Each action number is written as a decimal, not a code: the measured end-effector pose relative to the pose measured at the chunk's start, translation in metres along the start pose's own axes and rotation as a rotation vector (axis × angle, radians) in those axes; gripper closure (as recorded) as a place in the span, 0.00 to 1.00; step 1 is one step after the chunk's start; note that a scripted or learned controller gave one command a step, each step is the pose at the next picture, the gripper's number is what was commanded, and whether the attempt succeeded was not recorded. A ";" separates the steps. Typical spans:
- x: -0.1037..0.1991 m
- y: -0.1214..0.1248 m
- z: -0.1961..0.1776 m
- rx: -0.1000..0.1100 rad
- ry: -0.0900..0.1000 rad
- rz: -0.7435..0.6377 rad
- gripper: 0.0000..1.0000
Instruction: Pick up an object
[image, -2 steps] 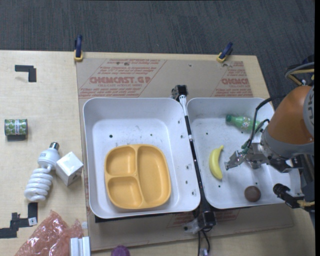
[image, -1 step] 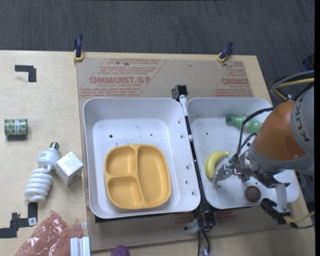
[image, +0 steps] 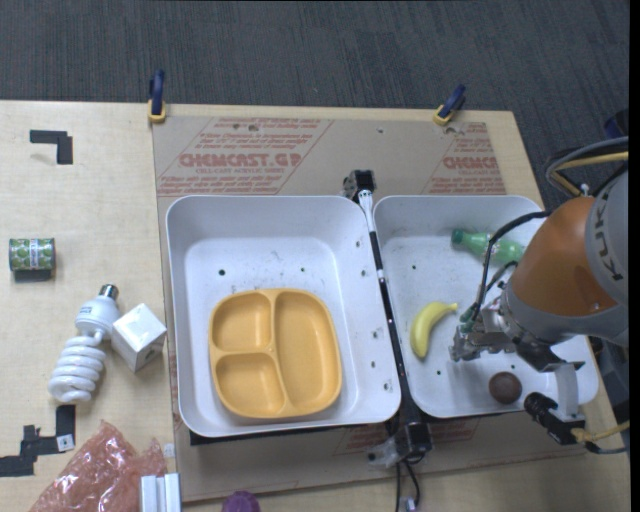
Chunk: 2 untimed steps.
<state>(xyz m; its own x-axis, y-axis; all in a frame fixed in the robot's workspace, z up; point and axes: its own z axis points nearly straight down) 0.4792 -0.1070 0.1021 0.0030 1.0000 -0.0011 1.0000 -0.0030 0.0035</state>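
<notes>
The right bin holds a yellow banana near its left wall, a green bottle-shaped toy at the back and a small brown ball near the front edge. My gripper hangs low inside this bin, just right of the banana and left of the brown ball. Nothing can be seen held in it. The arm's orange band covers part of the bin's right side and the toy's right end.
The left bin holds a yellow divided plate. On the bench to the left lie a spiral light bulb, a white cube, a green can and a red mesh bag.
</notes>
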 end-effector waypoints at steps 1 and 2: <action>0.004 0.022 -0.023 0.002 0.001 -0.004 1.00; -0.024 0.066 0.005 0.003 0.000 -0.005 1.00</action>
<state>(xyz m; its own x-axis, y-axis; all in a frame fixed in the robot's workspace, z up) 0.5449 -0.1317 0.0977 -0.0021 1.0000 -0.0012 1.0000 0.0021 0.0009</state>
